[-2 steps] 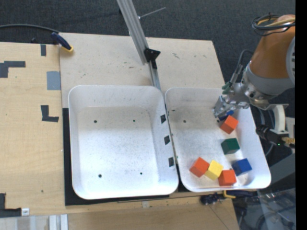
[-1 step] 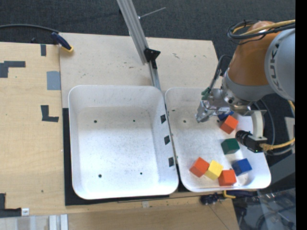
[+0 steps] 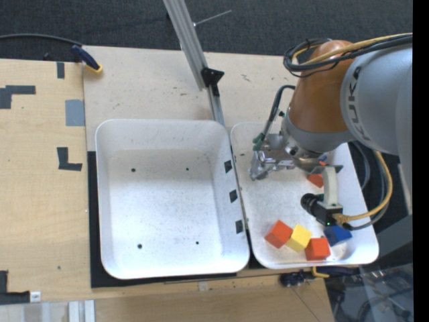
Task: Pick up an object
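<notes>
My gripper (image 3: 261, 167) hangs over the upper left part of the right bin (image 3: 271, 200), close to the wall it shares with the left bin. An orange cube (image 3: 278, 234), a yellow cube (image 3: 299, 237) and a second orange cube (image 3: 318, 248) lie in a row near the bin's front edge. A blue block (image 3: 339, 233) sits just right of them. A small red piece (image 3: 314, 178) peeks out from under the wrist. The gripper stands well apart from the row of cubes, and nothing shows in it.
The left bin (image 3: 161, 200) lies beside the right one. A slanted metal pole (image 3: 188, 40) with a black clamp (image 3: 212, 77) crosses the bench behind the bins. A black cable with a blue and yellow end (image 3: 90, 60) lies at the back left.
</notes>
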You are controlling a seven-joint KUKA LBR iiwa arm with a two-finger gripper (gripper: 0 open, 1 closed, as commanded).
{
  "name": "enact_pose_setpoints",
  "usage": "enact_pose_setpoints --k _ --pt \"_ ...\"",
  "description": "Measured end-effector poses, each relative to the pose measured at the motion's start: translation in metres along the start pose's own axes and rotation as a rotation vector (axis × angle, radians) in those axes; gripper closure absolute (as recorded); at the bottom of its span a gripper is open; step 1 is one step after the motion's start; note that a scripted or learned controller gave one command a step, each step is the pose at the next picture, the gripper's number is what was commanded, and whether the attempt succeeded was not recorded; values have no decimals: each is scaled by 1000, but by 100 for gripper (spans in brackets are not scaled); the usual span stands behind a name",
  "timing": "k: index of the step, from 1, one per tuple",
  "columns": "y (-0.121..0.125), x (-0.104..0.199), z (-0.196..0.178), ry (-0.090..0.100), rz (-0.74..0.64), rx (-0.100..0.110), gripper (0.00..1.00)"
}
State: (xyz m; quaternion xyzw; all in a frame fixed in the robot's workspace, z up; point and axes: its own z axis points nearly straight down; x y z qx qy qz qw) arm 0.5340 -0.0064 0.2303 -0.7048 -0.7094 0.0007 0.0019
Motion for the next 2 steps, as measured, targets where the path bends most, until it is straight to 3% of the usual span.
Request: enact_pose_setpoints --k 1,2 --pt "-9 47 -6 0 -1 -2 100" --pt "-3 97 -7 0 -1 -2 100"
